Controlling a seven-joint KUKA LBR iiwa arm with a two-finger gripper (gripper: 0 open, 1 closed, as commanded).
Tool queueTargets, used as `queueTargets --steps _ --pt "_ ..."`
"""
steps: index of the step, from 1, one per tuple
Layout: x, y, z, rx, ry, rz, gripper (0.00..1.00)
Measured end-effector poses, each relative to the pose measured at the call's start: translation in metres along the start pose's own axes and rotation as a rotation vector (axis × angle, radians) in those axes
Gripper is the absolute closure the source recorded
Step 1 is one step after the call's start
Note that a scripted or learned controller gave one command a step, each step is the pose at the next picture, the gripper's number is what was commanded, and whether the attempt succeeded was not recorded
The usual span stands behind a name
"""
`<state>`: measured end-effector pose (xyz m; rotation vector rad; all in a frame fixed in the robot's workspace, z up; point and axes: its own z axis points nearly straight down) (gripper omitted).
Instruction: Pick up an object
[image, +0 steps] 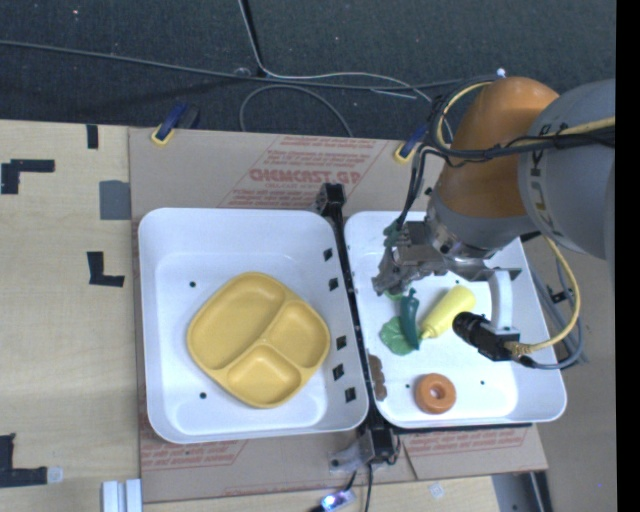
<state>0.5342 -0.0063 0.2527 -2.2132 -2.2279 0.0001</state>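
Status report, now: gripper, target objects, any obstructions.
Gripper low in right bin, just above green toy. Yellow piece, orange ring alongside. Yellow tray in left bin.

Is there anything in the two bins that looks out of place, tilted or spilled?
Nothing stands out. The yellow divided plate lies flat in the left bin. In the right bin, the green toy, yellow toy and orange ring lie loose, unspilled.

1. A dark grey carpet (150, 40) spans the top, crossed by thin cables (300, 85).
2. A pale wooden bench top (60, 330) carries black tape marks (100, 268).
3. A brown cardboard sheet (290, 170) with red print lies on it.
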Motion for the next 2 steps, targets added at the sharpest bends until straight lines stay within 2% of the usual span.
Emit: queueTargets --steps 2 --pt "0.107 0.021 0.012 0.001 -0.001 0.001 1.00"
